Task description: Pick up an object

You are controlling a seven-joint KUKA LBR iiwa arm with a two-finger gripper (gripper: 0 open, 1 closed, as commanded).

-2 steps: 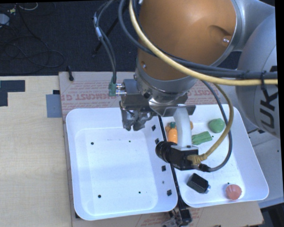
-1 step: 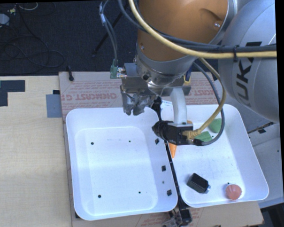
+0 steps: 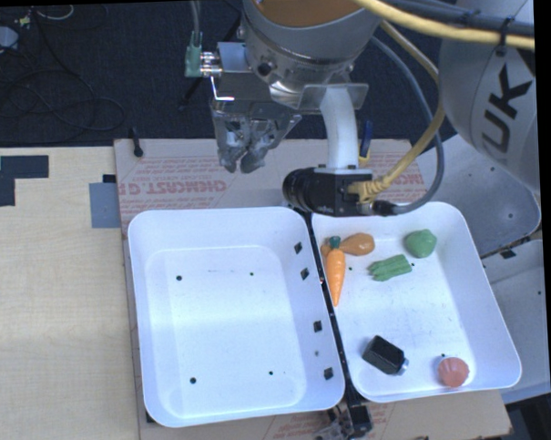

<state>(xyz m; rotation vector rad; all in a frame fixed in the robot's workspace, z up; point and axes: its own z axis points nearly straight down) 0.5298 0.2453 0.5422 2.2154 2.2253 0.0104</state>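
White plastic makes up both bins; the right bin point(image 3: 479, 279) holds every candidate, and all of them lie below and to the right of our gripper point(image 3: 244, 158), which hangs above the far edge of the left bin point(image 3: 159, 265). Its fingers look drawn close together with nothing between them.

The largest piece is the carrot point(image 3: 335, 274), orange with a green top, lying lengthwise against the bin's left wall. We judge it light, stiff and smooth; the wall beside it would crowd one finger, so we would close across its thicker upper part.

Just beside its top sits an orange rounded piece point(image 3: 358, 245), probably slick and prone to roll.

The green pod-like piece point(image 3: 389, 269) looks light and easy to pinch across its narrow width.

The black block point(image 3: 384, 356), well below the gripper toward the near side, has flat faces and stands clear of walls; we think it offers the surest hold.

The green rounded lump point(image 3: 421, 243) and the small reddish ball point(image 3: 453, 371) near the bin's near corner seem likeliest to slip.
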